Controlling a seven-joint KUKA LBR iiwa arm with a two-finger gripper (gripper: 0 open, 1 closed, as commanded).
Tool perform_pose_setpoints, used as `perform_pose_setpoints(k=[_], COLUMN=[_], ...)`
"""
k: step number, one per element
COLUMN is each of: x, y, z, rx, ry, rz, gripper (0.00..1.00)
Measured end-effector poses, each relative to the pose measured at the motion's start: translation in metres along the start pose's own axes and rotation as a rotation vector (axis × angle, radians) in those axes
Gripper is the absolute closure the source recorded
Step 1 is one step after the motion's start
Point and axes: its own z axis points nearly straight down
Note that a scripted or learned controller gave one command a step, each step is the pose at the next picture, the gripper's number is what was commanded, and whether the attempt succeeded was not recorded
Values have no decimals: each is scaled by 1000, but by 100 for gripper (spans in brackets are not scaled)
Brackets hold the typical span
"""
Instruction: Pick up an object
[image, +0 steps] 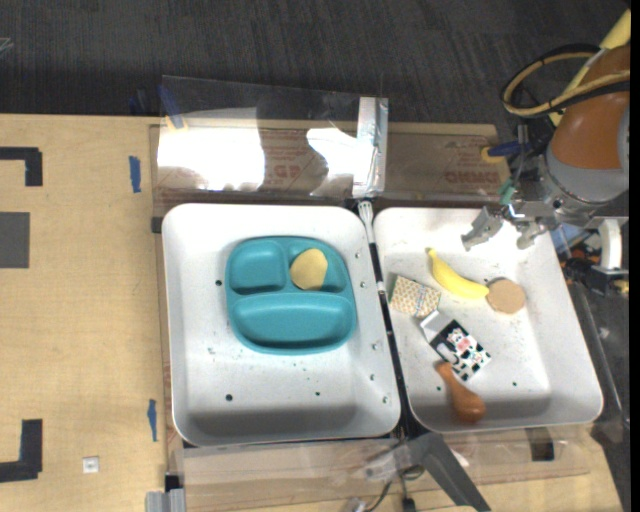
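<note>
My gripper hangs over the far right part of the right bin, its two fingers spread open with nothing between them. Just below it lies a yellow banana, with a tan round cookie at the banana's right end. A checkered cracker rests left of the banana. Nearer the front lie a black-and-white patterned packet and a brown drumstick-shaped piece. In the left bin sits a teal divided plate holding a yellow lemon-like piece.
A clear plastic sheet stands behind the left bin. Yellow and black cables loop above the orange wrist band at the far right. The wooden bench stretches to the left.
</note>
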Motion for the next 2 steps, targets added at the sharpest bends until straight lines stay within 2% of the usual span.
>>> perform_pose_setpoints(k=[1,2], x=[-2,40], y=[37,-42], z=[-1,86], rx=[7,-5], ry=[2,1], rz=[136,23], gripper=[0,0])
